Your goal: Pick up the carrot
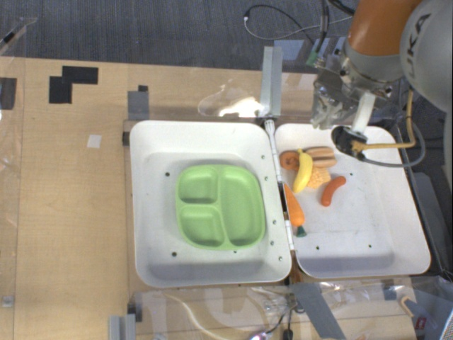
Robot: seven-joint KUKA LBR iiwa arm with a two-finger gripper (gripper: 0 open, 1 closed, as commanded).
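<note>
A pale wooden bench [64,211] with a few black squares stuck to it carries two shallow white bins side by side, and behind it runs a dark grey carpeted floor. The left bin [152,261] holds a light green plate [221,205] with three compartments, lying flat near the bin's middle. The right bin [368,246] holds the food — all of it gathered in the upper left part.

The carrot [294,209] lies along the right bin's left wall, its orange body slanting down to a small green tip at the lower end, close to the divider between the bins. Just above and to its right sits a yellow banana [303,172], standing nearly upright in the view, with a small brown round item [289,160] touching its left side and a hot dog in a bun [321,156] behind its right side. An orange piece of corn [318,179] lies under the banana's right edge, and a red sausage [333,190] lies tilted just to the right of that.

The arm [386,20] comes in from the upper right, and its gripper [333,115] hangs over the back rim of the right bin, well apart from the carrot. Whether its fingers are open or closed I cannot tell — nothing shows between them.
</note>
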